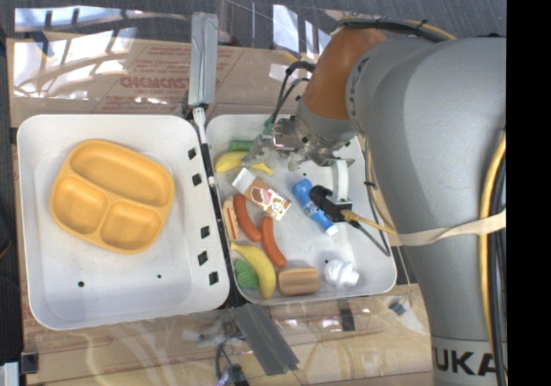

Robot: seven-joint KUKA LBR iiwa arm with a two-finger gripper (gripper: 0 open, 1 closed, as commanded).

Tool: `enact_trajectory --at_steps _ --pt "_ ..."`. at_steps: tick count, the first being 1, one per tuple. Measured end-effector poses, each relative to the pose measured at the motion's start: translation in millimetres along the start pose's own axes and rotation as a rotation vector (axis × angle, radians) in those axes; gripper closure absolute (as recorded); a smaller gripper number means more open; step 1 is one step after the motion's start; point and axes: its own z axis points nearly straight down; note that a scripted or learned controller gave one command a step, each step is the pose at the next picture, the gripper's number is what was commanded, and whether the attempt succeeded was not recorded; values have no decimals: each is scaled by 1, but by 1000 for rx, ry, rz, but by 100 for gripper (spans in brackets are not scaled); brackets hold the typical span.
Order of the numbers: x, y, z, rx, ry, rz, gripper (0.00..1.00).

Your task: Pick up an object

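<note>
My gripper (pixel 275 140) hangs low over the far left part of the right bin (pixel 379 265), under the arm's orange band (pixel 340 74). It is right beside a small yellow banana (pixel 230 161) and a green piece (pixel 240 146). I see nothing held in it. Closer to the front lie a printed snack packet (pixel 266 200), a blue bottle (pixel 311 204), two red sausages (pixel 248 217), a larger banana (pixel 259 266), a brown bread roll (pixel 299 280) and a white crumpled thing (pixel 342 272).
The left bin (pixel 52 289) holds a yellow divided plate (pixel 112 195). A ridge with black clips (pixel 207 203) separates the bins. The grey arm body (pixel 439 169) covers the right side of the right bin. Cardboard (pixel 155 74) lies behind the bins.
</note>
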Motion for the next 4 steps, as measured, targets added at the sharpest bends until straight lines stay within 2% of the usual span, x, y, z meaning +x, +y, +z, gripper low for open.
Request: enact_trajectory --at_steps 1,2,3,4 --pt "0 -5 -2 19 0 -2 100" --pt "0 -5 -1 19 0 -3 0" --pt "-13 14 -107 10 -1 -40 0" --pt "-30 -40 -13 -3 1 40 0"
